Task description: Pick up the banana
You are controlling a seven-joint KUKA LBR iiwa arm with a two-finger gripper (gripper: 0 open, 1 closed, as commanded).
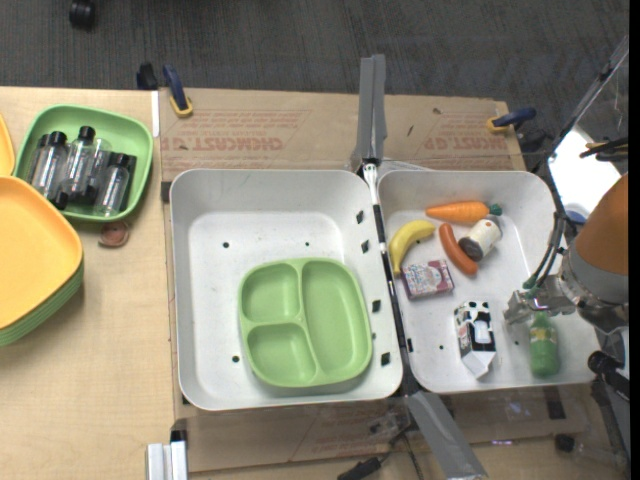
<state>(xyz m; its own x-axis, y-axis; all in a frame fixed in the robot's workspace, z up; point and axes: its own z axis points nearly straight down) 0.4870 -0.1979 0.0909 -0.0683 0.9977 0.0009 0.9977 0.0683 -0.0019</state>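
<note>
The yellow banana (pixel 408 240) lies curved in the right bin (pixel 440 368), near its left wall and upper part. It rests free, with nothing touching it but the bin floor. My gripper (pixel 528 304) hangs low at the right bin's right side, just above a green bottle (pixel 543 351), and well to the right of the banana. The arm's orange band (pixel 610 238) shows at the right edge of the view.
Around the banana lie an orange carrot (pixel 458 210), a red sausage (pixel 459 250), a white cylinder (pixel 483 237), a pink box (pixel 428 279) and a black-and-white carton (pixel 476 336). The left bin (pixel 200 268) holds a green divided plate (pixel 303 321). A green tray of bottles (pixel 85 163) and yellow plates (pixel 30 258) sit far left.
</note>
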